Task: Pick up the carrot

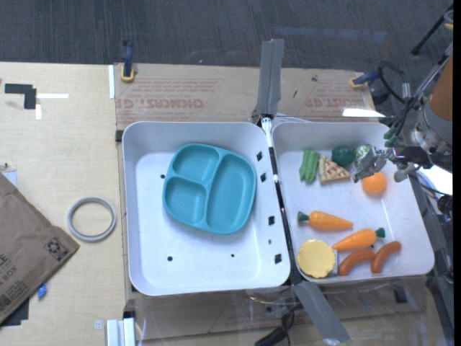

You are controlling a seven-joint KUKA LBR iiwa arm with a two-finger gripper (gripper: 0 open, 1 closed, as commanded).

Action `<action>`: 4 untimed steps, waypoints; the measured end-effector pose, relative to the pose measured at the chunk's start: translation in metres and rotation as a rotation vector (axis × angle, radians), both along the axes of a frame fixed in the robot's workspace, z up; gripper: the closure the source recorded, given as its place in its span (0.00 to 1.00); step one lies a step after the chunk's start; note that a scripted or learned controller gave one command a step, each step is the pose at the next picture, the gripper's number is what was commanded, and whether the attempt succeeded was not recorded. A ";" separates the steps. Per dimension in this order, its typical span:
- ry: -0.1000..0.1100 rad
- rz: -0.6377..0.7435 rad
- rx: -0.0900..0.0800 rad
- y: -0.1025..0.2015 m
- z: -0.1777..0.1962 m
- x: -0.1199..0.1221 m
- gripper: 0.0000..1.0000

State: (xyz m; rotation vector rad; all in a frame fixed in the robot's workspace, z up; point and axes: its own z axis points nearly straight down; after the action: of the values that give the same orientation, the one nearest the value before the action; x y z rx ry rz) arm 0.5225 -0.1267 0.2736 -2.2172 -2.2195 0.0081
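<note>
A blue divided plate [209,188] sits in the left bin [144,265]; a tape ring [91,218] lies outside.

Gripper [372,166]: low over the right bin's [288,193] far right part, reaching in from the right edge; nothing visibly between its fingers.
Orange ball [374,184]: just below the gripper, touching or nearly so.
Broccoli [343,154]: just left of the gripper.
Waffle piece [332,171]: left of the gripper, beside the broccoli.
Green beans [310,165]: further left, upright along the bin.
Carrots: one [328,220] below and left of the gripper, another [358,238] further below, near it.
Sausages [371,258]: two, nearest the front wall, well below the gripper.
Yellow round piece [317,258]: front left corner.
Left bin [144,215]: holds a teal divided plate [210,188], far left of the gripper.
Tape ring [91,218]: on the bench, far left.
</note>
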 end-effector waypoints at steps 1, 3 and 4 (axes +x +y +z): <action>-0.013 -0.123 -0.003 -0.031 -0.170 -0.011 0.00; -0.003 0.019 0.001 -0.052 -0.185 -0.045 0.00; -0.004 0.151 0.001 -0.095 -0.107 -0.003 0.00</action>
State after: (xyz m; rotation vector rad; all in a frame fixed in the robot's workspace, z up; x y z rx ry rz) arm 0.5190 -0.2222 0.1661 -2.0445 -2.3826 0.0027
